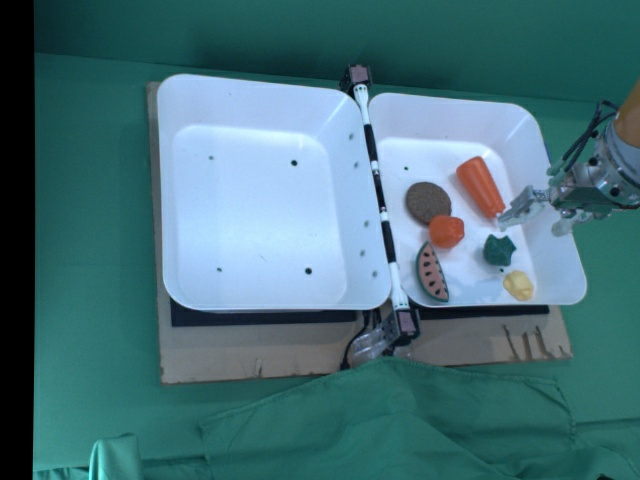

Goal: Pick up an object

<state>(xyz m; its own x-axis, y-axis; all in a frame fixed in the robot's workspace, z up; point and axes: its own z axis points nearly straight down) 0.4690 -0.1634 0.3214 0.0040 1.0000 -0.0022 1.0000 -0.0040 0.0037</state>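
- Two-finger metal gripper (541, 215) hovers over the right white bin (560, 286), fingers apart (nothing between them).
- Orange cone-shaped toy carrot (481, 187) lies just left of it.

A single fixed camera looks down at a slant from above the bench (100, 218), far enough to take in both white bins (260, 193) whole (the arm (615, 163) enters from the right).
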